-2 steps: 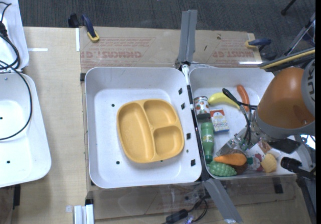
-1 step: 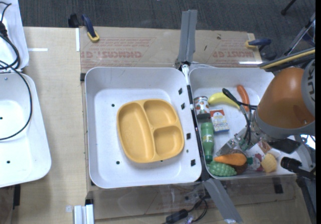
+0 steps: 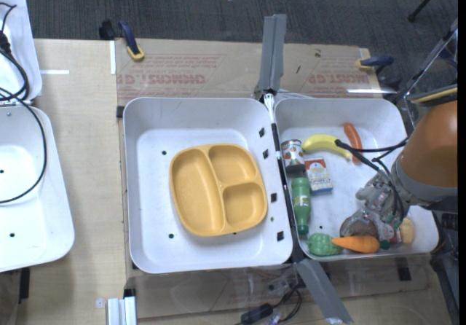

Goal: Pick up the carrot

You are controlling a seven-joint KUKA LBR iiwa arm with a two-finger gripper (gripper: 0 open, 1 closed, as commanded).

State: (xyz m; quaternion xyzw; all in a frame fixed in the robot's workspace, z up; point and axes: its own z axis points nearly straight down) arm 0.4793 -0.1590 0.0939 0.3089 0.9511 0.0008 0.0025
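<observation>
While my gripper [image 3: 378, 208] hangs low over the near right corner of the right bin [image 3: 393, 106], the carrot [image 3: 355, 244] lies flat just below it, hard against the near wall, orange body pointing right and its green leafy top [image 3: 317, 244] to the left. From up here I cannot tell how my gripper is set, and nothing shows in its grasp.

Crowded corner, this. A small yellowish thing [image 3: 405, 231] sits just right of the carrot, a green bottle [image 3: 300, 203] lies to the left, a little carton [image 3: 318, 175] and a can [image 3: 291, 150] beyond that, with a banana [image 3: 325, 143] and a red sausage-like piece [image 3: 352, 135] at the far side. The left bin [image 3: 145, 127] holds a yellow divided plate [image 3: 218, 189].

I judge the carrot a light, stiff toy, smooth and tapered, so it may well squirt out towards the thin end. Best hold looks like the thick middle of the orange part, closing across its width, away from the soft-looking green end. The wall beside it leaves little room on that side.
</observation>
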